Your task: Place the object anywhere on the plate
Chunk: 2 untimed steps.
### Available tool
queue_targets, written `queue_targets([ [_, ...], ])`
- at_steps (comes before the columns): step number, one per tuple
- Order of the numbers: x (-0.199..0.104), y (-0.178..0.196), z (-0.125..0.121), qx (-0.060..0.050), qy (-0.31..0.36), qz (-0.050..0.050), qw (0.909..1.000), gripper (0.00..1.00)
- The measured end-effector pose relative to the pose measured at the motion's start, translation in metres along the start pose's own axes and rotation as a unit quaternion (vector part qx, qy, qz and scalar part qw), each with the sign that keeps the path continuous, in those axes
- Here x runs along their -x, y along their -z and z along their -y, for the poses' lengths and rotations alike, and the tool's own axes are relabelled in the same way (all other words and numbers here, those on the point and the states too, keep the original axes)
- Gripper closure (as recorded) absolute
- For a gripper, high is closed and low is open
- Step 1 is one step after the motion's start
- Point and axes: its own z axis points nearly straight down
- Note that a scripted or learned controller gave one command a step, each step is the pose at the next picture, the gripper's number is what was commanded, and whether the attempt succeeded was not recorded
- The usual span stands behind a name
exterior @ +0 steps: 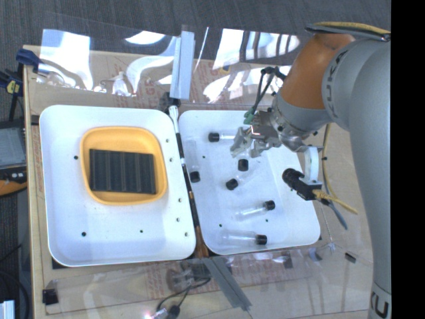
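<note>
Hand [244, 145] sits low in right bin [302, 228], above a vial [243, 165]; grip state cannot be told. Yellow plate [123, 141] with dark ridged insert lies in left bin [66, 231].

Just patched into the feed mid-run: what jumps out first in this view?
The yellow plate with its dark ribbed insert, sitting in the left bin. Next, the grey arm with its orange band, its end effector hanging over the right bin, where small clear vials with black caps lie scattered.
</note>
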Motion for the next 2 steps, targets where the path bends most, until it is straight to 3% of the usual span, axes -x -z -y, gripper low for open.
queue_targets([
  [1, -0.032, -0.036, 0.031, -0.001, 0.067, 0.000, 0.9977, 1.00],
  [2, -0.064, -0.009, 0.045, 0.000, 0.114, 0.001, 0.9935, 1.00],
])
